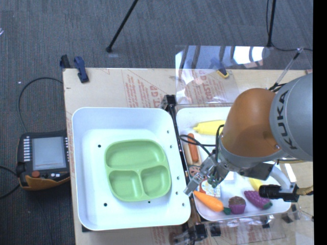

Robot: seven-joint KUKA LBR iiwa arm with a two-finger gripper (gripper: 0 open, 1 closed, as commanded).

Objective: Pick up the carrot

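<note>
Carrot lying flat in the right bin, near its front left corner, tip toward the left wall. Just beside it: a brown-and-purple round toy and purple grapes. Farther back, a yellow corn cob and a hot dog. Pincer low over the bin's left edge, just above the carrot, not gripping it; fingers spread apart with nothing between. In the left bin, a green divided plate.
</note>
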